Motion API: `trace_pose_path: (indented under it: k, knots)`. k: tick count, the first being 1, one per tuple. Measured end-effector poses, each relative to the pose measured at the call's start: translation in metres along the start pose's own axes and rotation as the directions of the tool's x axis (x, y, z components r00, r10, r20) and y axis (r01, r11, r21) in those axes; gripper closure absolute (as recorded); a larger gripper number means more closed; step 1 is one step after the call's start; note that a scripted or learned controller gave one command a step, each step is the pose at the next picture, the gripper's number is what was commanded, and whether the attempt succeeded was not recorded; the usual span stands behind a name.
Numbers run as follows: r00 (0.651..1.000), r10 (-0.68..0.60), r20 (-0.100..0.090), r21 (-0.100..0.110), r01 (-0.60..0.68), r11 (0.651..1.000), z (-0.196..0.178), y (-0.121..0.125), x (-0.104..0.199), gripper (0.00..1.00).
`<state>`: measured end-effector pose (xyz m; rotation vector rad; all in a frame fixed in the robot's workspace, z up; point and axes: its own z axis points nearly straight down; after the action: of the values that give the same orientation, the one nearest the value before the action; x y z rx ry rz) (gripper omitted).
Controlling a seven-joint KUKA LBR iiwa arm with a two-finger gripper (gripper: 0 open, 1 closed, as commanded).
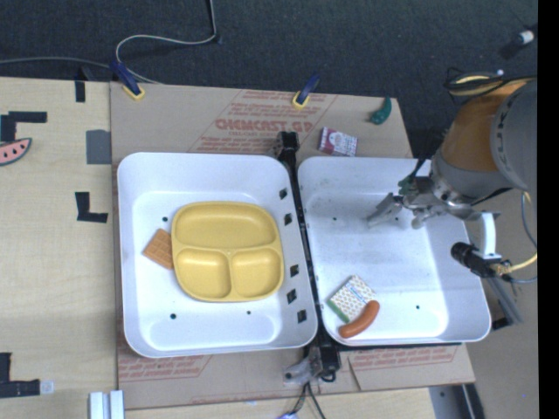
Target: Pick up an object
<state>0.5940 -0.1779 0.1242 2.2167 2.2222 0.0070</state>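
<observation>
Two objects lay in right bin [454, 321]: reddish-brown sausage [359, 319], touching small patterned square packet [351, 298]. End effector [400, 213] hovered well apart, fingers spread, holding nothing.

We list two white bins [144, 234] on a brown cardboard sheet [253, 125] printed with red lettering. We note a pale yellow divided plate [229, 250], and an orange-tan cracker [159, 250] with a fine grid pattern. We log a reddish-orange sausage [360, 319] and a small packet [351, 297] patterned in green and white. We record the grey arm [524, 138] with its orange band [476, 133].
</observation>
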Motion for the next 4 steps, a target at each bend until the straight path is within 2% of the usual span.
trace_pose_path:
  k: [1, 2, 3, 4]
  knots:
    - [1.0, -0.001, -0.002, 0.0, 0.001, 1.0, -0.009, 0.0, 0.001, 1.0]
    - [1.0, -0.001, -0.002, 0.0, 0.001, 1.0, -0.009, 0.0, 0.001, 0.0]
    - [1.0, -0.001, -0.003, 0.002, 0.001, 1.0, 0.037, -0.073, -0.043, 0.0]
    - [1.0, 0.001, 0.005, -0.004, -0.001, 1.0, 0.026, -0.072, -0.046, 1.0]
